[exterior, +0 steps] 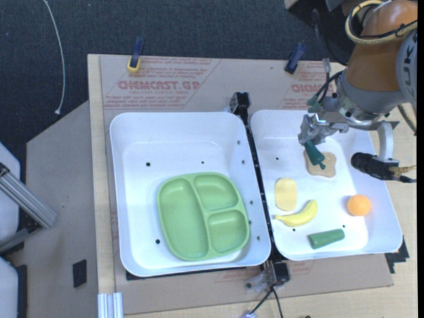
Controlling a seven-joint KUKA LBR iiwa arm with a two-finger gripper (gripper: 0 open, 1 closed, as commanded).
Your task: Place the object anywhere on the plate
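Claw (pixel 317 146) aside, we read from the empty green plate (pixel 202 214) rightward: a tan object (pixel 324 167) lies far right of it under the claw, whose spread we cannot tell, so grasping comes first, then carrying left.

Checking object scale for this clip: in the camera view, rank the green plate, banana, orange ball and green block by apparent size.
1. green plate, by far
2. banana
3. green block, close to the banana, so this order is unsure
4. orange ball
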